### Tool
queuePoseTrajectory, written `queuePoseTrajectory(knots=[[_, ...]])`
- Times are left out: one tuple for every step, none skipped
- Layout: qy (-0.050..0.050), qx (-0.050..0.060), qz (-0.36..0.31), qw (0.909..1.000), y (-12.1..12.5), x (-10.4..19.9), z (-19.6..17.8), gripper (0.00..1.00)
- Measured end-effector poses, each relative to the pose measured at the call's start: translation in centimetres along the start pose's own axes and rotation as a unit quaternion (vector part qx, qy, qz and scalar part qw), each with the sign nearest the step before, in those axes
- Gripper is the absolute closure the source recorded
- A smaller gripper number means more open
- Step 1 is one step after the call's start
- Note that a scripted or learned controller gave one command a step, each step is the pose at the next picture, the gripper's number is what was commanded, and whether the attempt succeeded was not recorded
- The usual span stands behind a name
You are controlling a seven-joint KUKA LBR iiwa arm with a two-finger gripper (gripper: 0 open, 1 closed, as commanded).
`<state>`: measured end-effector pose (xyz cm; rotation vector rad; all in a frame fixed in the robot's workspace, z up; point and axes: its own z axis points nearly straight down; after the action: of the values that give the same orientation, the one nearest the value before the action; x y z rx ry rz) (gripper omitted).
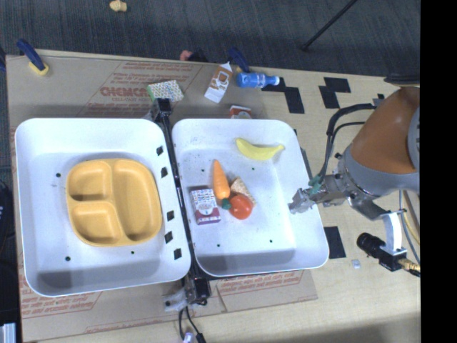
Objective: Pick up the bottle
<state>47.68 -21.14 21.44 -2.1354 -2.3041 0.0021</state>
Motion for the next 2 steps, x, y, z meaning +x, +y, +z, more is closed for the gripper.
queuePoseTrajectory(knots=[[0.000, 0.000, 0.129, 0.9916, 0.0, 0.0, -1.5, 1.00], [0.001, 0.002, 0.077, 0.9970, 0.0, 0.6, 3.8, 1.00]])
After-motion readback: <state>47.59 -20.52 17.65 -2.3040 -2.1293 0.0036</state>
